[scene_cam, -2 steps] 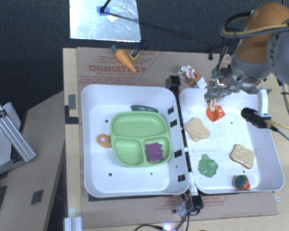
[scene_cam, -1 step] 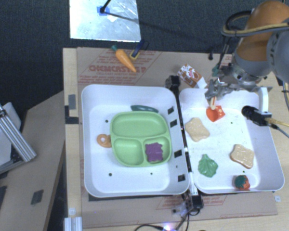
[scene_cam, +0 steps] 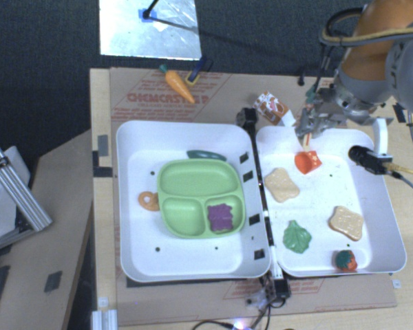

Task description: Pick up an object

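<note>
Camera view: cardboard (scene_cam: 166, 93) lettering "CHEMCAST".

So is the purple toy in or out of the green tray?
In: the purple toy lies in the green tray's lower right compartment.

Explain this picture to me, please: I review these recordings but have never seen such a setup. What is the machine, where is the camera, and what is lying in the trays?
One camera looks down at a slant on a bench with two shallow white trays. The machine is a robot arm, grey and orange, reaching in from the right. Its gripper hangs over the right tray, just above an orange-red toy piece; whether it grips it I cannot tell. That tray also holds two tan slices, a green leafy toy and a small red and green toy. The left tray holds a green divided plate with a purple toy in one compartment, and a small brown ring beside it. A toy carrot lies behind the trays.
</note>
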{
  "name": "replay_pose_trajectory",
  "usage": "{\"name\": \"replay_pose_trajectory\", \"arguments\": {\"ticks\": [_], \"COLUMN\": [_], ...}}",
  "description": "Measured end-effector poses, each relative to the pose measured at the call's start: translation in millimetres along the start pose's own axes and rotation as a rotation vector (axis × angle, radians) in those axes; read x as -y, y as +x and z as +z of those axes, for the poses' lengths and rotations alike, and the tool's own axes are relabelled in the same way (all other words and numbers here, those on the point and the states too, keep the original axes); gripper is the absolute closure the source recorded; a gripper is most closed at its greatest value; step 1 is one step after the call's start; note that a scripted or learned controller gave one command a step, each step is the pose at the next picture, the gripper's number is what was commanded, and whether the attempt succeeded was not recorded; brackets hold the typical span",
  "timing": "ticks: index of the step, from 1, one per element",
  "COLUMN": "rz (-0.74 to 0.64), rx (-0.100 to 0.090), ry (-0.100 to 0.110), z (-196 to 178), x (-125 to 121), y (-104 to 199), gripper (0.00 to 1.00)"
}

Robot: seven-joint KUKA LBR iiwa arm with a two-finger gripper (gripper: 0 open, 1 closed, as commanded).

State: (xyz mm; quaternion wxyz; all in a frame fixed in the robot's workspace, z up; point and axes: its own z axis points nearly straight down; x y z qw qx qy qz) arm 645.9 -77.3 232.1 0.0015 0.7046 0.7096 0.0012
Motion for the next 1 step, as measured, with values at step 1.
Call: {"name": "replay_pose_trajectory", "arguments": {"ticks": [1], "rz": [0.005], "rx": [0.001], "ry": [0.002], "z": [17.3], "x": [7.4], "y": [-1.1], "gripper": [1.00]}}
